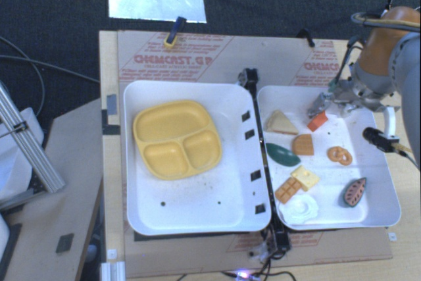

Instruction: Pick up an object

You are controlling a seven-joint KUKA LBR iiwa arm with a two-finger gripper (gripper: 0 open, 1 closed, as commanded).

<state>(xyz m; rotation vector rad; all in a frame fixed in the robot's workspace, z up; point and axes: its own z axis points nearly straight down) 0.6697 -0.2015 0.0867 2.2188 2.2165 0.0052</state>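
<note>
A yellow three-compartment plastic tray (176, 139) sits in the left white bin (141, 210). In the right bin (385, 204), the gripper (320, 110) touches a small orange-red block (318, 121); jaw state unclear. The block could slip sideways if pinched off-centre.

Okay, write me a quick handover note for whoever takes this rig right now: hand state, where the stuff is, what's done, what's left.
Hand: low over the back of the right bin, at the orange-red piece; a grip is not confirmed.
Right bin: sandwich wedge, green leaf, pretzel, waffle.
Left bin: yellow divided tray.
Done: approach. Left: grasp and lift one object.
</note>
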